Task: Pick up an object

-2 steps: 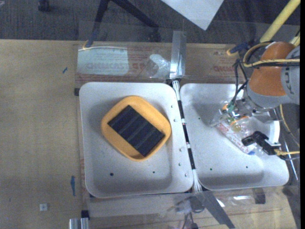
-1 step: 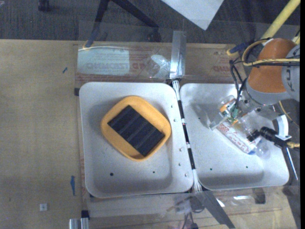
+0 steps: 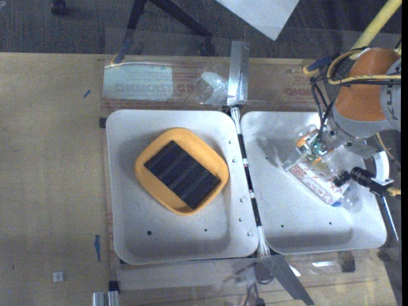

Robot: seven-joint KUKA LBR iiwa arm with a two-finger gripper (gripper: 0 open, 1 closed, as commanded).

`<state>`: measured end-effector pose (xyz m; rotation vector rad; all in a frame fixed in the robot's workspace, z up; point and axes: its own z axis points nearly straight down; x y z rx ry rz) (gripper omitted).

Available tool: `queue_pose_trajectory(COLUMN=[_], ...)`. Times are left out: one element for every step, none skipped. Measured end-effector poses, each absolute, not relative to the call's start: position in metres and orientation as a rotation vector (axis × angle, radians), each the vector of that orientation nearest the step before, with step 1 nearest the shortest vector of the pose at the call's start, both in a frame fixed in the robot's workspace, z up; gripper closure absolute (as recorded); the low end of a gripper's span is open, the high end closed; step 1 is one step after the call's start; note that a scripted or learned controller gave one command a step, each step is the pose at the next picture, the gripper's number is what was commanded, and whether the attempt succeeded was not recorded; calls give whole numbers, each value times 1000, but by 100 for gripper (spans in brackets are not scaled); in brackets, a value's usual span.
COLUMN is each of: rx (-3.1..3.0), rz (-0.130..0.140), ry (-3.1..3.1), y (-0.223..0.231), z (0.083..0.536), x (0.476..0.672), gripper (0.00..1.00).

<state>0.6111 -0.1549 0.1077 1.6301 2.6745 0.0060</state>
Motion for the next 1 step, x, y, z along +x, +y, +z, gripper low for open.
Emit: queue_pose_trajectory(rx=[1214], rz=[2], ry=[2889], y=[-126], z=[206], x=[667], gripper=[100])
